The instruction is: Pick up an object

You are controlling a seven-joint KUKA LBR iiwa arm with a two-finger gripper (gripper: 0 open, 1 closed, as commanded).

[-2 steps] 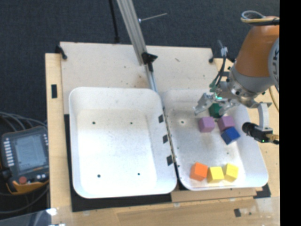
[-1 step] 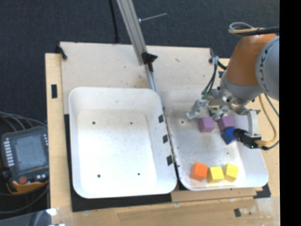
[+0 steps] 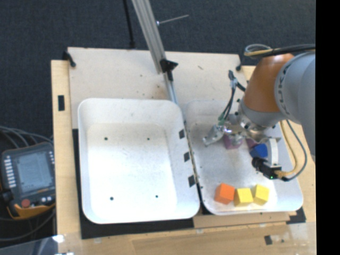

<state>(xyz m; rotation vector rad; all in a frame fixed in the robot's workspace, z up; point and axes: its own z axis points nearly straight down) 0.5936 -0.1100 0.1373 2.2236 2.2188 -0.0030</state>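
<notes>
The grey arm's gripper [image 3: 225,135] is low in the right shallow white bin [image 3: 289,201], just above a small purple block [image 3: 232,142]; I cannot tell whether it is released or clenched. A small blue object [image 3: 259,151] lies just beside it. An orange cube [image 3: 224,193] and two yellow cubes [image 3: 244,196] [image 3: 261,194] line the near rim. The left shallow white bin [image 3: 85,142] sits alongside on the desk [image 3: 117,68]

Side by side, orange cube [image 3: 224,193] and two yellow cubes [image 3: 244,196]; beyond, blue piece [image 3: 259,151], purple piece [image 3: 231,142].
</notes>
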